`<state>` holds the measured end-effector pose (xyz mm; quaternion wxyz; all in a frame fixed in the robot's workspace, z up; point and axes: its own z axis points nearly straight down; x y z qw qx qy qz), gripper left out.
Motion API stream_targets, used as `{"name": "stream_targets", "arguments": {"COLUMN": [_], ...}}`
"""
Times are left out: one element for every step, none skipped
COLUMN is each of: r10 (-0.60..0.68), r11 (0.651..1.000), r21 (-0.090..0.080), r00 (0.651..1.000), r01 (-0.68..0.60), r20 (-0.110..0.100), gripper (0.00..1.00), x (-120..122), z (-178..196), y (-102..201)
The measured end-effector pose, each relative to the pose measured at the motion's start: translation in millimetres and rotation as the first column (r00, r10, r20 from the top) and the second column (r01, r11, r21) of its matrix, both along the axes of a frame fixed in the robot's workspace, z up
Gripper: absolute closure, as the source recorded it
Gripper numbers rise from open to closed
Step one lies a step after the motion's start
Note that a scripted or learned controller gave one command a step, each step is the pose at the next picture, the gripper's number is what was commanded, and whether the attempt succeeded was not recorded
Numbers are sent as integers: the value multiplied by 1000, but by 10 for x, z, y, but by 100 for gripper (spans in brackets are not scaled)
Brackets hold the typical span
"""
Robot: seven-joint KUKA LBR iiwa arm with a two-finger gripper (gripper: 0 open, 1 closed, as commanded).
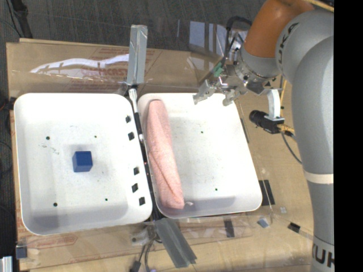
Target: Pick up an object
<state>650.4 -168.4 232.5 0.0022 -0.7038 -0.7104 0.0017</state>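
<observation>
A long pink rolled cloth [163,152] lies along the left wall of the right bin [227,152], from the far end to the near end. A small blue cube [83,161] sits on the floor of the left bin [34,169]. My gripper [214,97] hangs above the far edge of the right bin, well to the right of the pink roll's far end. Its two fingers are spread apart with nothing between them.
A grey divider strip [136,55] stands upright behind the gap between the bins. Black clips [135,171] line the seam between the bins. A black cable fitting [266,120] hangs beside the right bin's right rim. Cardboard [68,67] lies under both bins.
</observation>
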Motion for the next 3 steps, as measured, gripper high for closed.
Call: {"name": "stream_targets", "arguments": {"r10": [188, 202, 198], "r11": [982, 979, 980], "r21": [1, 1, -1], "r00": [982, 979, 980], "r01": [-188, -202, -198], "r20": [1, 3, 4], "gripper": [0, 0, 0], "x": [57, -847, -195], "z": [-1309, -1400, -1398], "y": [717, 455, 667]}}
